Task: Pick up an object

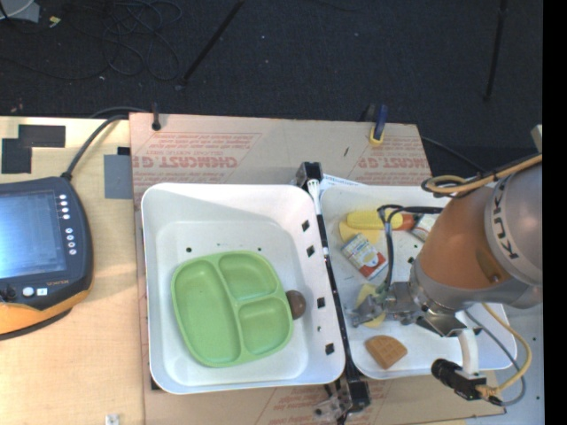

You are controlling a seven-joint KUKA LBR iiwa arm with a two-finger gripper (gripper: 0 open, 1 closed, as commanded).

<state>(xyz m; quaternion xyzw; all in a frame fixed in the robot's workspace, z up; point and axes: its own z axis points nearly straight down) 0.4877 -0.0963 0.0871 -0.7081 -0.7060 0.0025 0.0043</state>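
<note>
My gripper point(374, 306) is low in the right bin point(354, 361), at its left-middle, among small grey and yellowish objects; the arm's orange wrist band covers the space behind it. A tan, cracker-like piece point(386, 351) lies just below the gripper. A yellow block point(361, 221) and a small red-and-white carton point(363, 253) sit toward the bin's back. In the left bin point(177, 211) rests a green divided plate point(232, 306) with a small brown round object point(297, 304) at its right edge.
A black divider point(324, 273) separates the bins. Yellow and black cables point(443, 184) loop over the right bin's back. A teach pendant point(40, 242) lies on the bench at far left. Cardboard point(221, 153) lies under both bins.
</note>
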